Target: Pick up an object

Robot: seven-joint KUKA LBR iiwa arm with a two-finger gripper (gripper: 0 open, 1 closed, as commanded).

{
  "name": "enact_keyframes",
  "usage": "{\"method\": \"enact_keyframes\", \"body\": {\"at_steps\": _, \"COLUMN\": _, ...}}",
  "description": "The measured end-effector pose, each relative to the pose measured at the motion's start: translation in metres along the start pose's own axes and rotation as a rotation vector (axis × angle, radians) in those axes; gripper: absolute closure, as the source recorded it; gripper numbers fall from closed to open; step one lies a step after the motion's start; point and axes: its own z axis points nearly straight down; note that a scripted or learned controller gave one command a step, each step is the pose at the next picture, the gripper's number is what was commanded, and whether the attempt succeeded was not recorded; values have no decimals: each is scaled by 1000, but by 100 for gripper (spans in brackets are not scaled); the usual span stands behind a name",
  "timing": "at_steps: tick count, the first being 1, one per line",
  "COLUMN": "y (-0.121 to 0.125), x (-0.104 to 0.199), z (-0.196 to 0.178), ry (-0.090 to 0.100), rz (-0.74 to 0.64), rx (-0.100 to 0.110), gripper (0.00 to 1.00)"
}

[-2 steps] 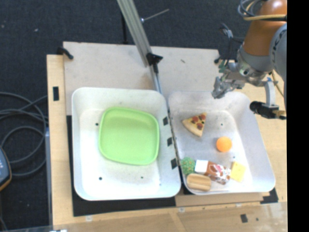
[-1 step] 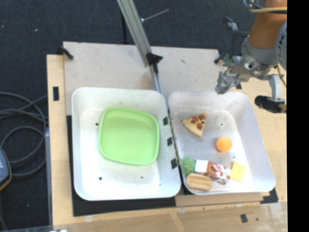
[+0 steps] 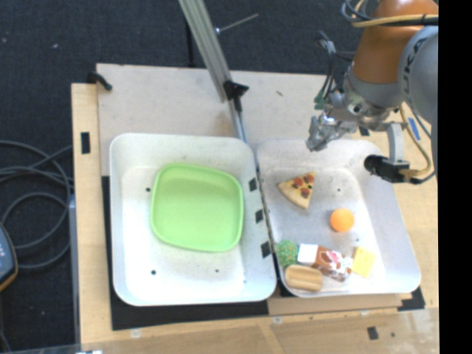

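My gripper [image 3: 318, 140] hangs over the far rim of the right bin [image 3: 383, 198], with nothing between its fingers. Below and left of it a pizza slice [image 3: 298, 189] lies in the bin. An orange ball [image 3: 341, 220] rests near the bin's middle. Along the near edge sit a green broccoli piece [image 3: 286, 253], a white block [image 3: 307, 254], a bread roll [image 3: 303, 277], a red-and-white piece [image 3: 332, 262] and a yellow cheese wedge [image 3: 363, 262].
The left bin [image 3: 129, 198] holds a green square plate [image 3: 197, 206]. A slanted metal rod [image 3: 210, 46] rises between the bins at the back. Black cables [image 3: 33, 198] lie off the bench to the left.
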Motion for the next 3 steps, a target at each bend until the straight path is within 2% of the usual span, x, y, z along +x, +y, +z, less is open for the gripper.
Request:
{"method": "enact_keyframes", "body": {"at_steps": 1, "y": -18, "x": 42, "z": -5, "ry": 0, "rz": 1, "rx": 0, "gripper": 100}}
{"method": "enact_keyframes", "body": {"at_steps": 3, "y": -68, "x": 143, "z": 15, "ry": 0, "rz": 1, "rx": 2, "gripper": 100}}
